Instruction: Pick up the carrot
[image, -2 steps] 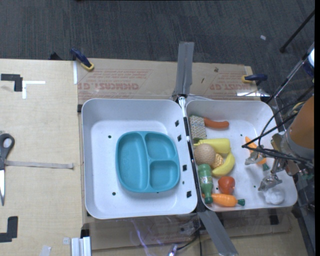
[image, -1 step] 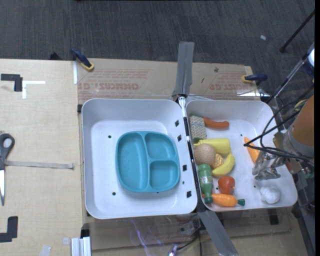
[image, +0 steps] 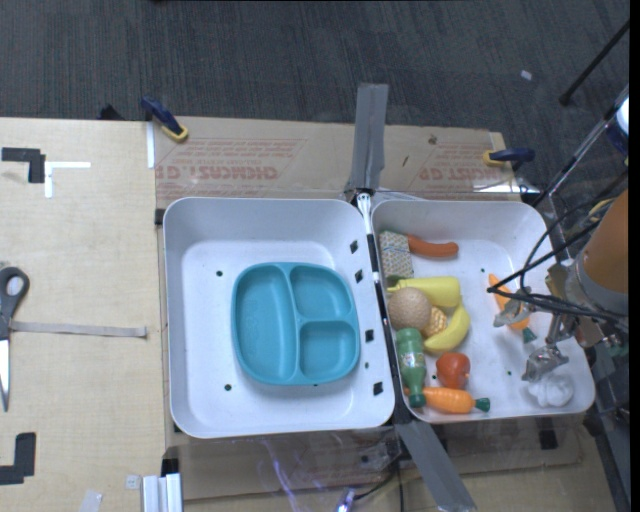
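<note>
The carrot is orange with a green stub and lies on its side at the front edge of the right bin, just below a red tomato. My gripper hangs over the bin's right side, roughly a hand's width right of the carrot and slightly farther back. Cables and wrist hardware blur its tip. Nothing is visibly held. A small orange piece lies just behind the gripper.
Crowding the right bin's left half are a green bottle, banana, brown round fruit, yellow piece, red sausage and patterned block. A teal divided plate sits in the left bin.
</note>
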